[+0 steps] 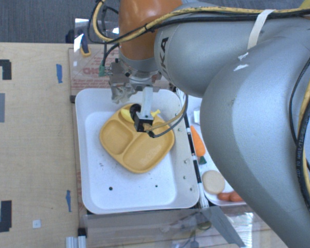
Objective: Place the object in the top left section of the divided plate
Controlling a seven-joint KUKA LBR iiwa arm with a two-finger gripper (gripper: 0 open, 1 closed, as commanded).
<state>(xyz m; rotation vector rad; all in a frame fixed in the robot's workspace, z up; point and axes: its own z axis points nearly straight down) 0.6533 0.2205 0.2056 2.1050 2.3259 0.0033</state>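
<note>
Camera view puts the bright yellow curved plastic object (126, 112) at the upper rim of the mustard-yellow divided plastic plate (139, 156), which sits skewed in the left shallow white bin (93, 190). Much of the object is hidden, so its compartment cannot be told. Placing it well likely means centring it over the top left section, lowering until it nearly touches, and releasing clear of the dividing ridges so it cannot roll across. The two-finger gripper (121, 94) points straight down just above the plate's far edge, under the orange-banded wrist, with the grey arm sweeping in from the right. Whether it is open or closed cannot be told.
</note>
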